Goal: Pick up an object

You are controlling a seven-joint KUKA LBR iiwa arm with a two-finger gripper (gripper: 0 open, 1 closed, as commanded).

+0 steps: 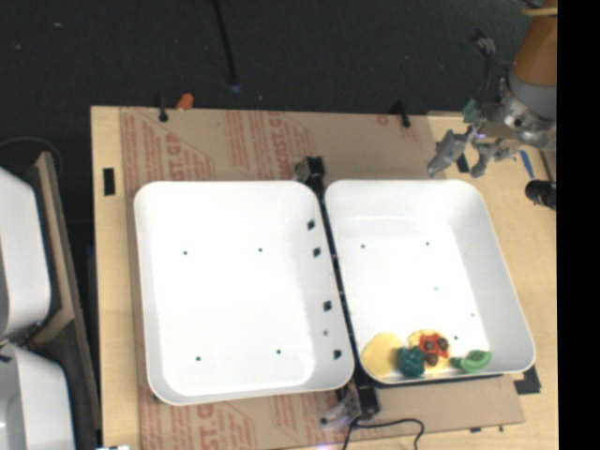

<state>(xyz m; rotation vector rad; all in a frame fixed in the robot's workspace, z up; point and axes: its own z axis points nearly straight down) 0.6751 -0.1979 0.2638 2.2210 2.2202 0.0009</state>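
Small objects lie bunched at the near edge of the right bin [487, 223]: a pale yellow round piece [380, 353], a dark teal lump [410, 362], a red and yellow item [431, 344] and a green piece [474, 359]. My gripper [461, 156] hangs above the far right corner of that bin, well away from the objects. Its fingers [441, 160] are spread apart with nothing between them.
The left bin [150, 251] sits beside the right one, joined by a black divider with clips [325, 270]. Both rest on a cardboard sheet [234, 143] on the bench. The arm's orange band [536, 54] is at the upper right. A white unit [19, 251] stands at the left edge.
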